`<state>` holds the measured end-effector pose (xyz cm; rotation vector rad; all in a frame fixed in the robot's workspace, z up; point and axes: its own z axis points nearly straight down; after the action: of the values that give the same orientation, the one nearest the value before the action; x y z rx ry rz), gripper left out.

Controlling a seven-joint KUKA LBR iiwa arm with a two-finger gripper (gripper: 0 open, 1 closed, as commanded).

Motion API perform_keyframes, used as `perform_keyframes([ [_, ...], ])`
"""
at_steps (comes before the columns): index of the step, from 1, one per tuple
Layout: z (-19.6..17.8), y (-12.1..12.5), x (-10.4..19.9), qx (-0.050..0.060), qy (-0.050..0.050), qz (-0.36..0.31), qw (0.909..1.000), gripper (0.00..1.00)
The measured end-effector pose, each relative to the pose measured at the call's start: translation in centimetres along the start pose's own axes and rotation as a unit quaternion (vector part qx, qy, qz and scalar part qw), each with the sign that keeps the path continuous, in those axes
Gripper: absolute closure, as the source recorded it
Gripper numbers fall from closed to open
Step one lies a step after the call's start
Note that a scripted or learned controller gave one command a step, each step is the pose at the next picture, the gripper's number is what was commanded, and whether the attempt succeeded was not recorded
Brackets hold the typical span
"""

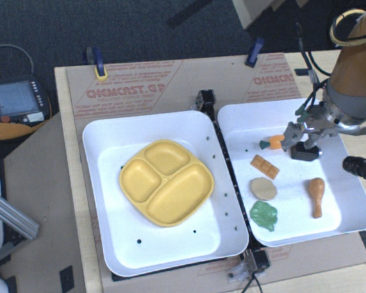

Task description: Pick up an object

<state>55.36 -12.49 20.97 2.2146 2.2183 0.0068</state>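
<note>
A cardboard-covered bench (164,80) with red printed lettering sits on dark carpet, seen from above; a handheld control pendant (13,104) with a small screen lies off its far left corner. Two shallow white plastic bins sit side by side. The left bin (115,246) holds a smooth yellow divided plate (167,183) with three rounded compartments. The right bin (351,216) holds small toy foods: an orange carrot (272,143) with a green tip at the far side, a flat brown cracker (264,166) nearer, a round beige cookie (263,189) below it, a crinkled green leaf (263,215) at the near left, and a tan drumstick (316,195) lying to the right. The grey arm enters from the right; its gripper (304,145) hangs low over the right bin's far part, just right of the carrot, and I cannot tell whether it is parted or closed
</note>
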Motion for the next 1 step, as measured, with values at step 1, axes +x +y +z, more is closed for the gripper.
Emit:
perform_keyframes([
  [1, -4.43, -0.14, 0.25, 0.000, 0.000, 0.000, 1.0000, 1.00],
])
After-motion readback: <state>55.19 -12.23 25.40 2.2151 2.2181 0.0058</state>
